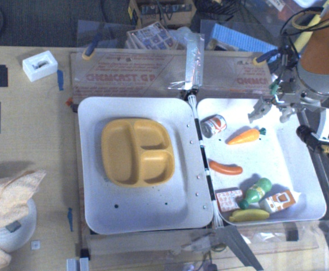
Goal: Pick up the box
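Approach stage: the gripper, open and empty, hovers at the right bin's upper edge; the small orange-and-white carton box lies lower right, requiring a descent.

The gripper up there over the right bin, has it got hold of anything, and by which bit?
Nothing is held. The gripper hangs open above the right bin's far edge, nothing between its fingers. The box lies untouched at the near side.
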Tool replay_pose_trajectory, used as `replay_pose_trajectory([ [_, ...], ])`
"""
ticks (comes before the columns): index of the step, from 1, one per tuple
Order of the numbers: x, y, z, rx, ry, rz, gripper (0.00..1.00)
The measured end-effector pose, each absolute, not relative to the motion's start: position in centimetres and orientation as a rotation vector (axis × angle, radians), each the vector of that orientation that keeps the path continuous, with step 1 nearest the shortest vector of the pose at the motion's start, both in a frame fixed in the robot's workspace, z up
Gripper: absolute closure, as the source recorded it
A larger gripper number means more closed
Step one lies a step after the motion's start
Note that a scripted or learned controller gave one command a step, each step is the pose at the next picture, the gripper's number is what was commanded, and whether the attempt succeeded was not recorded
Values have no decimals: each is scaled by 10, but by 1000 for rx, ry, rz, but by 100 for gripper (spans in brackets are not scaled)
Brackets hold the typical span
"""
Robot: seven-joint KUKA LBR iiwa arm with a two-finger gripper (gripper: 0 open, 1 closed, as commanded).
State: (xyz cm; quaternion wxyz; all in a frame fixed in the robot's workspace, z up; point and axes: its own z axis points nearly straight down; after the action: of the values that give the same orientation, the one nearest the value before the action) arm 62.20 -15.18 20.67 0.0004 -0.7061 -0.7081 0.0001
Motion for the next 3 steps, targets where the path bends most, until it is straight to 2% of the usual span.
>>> replay_pose_trajectory([
  [1, 542, -112, 99, -2250, -2191, 0, 0],
  [2, 513, -98, 89, -2278, -2179, -9, 0],
  [3, 550, -117, 88, -2140, -2309, -10, 0],
])
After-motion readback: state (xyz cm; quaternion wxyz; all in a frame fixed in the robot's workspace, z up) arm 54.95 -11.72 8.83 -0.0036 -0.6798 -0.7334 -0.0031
